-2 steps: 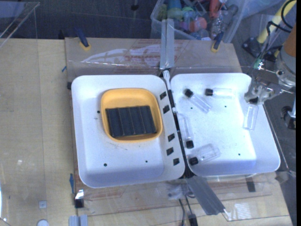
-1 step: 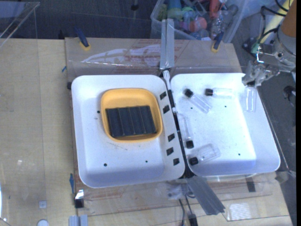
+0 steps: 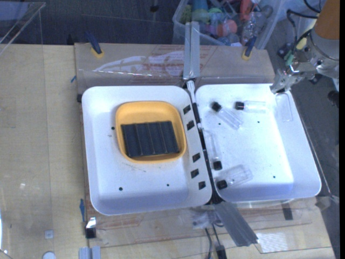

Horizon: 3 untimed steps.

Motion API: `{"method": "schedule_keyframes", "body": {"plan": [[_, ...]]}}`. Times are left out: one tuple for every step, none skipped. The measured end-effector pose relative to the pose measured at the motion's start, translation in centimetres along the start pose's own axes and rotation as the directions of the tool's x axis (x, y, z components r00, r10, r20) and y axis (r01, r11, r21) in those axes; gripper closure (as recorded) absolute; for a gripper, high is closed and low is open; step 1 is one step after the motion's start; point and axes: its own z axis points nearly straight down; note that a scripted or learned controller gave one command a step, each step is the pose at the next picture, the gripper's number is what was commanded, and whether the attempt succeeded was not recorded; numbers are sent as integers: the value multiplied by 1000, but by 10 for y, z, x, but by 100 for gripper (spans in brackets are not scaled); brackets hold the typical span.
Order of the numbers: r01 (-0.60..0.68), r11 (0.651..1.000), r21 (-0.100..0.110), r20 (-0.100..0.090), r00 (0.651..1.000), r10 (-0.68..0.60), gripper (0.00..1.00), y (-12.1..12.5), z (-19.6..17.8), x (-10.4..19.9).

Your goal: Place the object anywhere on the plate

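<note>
Yellow and squarish, the plate (image 3: 150,112) sat in the left bin (image 3: 102,177) with a dark ribbed block (image 3: 150,139) lying on it. Clear plastic vials with black caps (image 3: 235,174) lay scattered in the right bin (image 3: 280,166); none bore legible writing. Beyond that bin's far right corner hung the gripper (image 3: 280,86), holding nothing.

Wooden bench (image 3: 38,144) with two white bins, left (image 3: 102,193) and right (image 3: 291,171), side by side.
</note>
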Motion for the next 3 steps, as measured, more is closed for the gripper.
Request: {"method": "schedule_keyframes", "body": {"plan": [[321,947,3,-4,947,-321,100,-3,31,-19],[498,867,-2,2,867,-498,100,-6,-50,-52],[679,734,-3,2,734,-679,100,-5,-51,-51]]}}
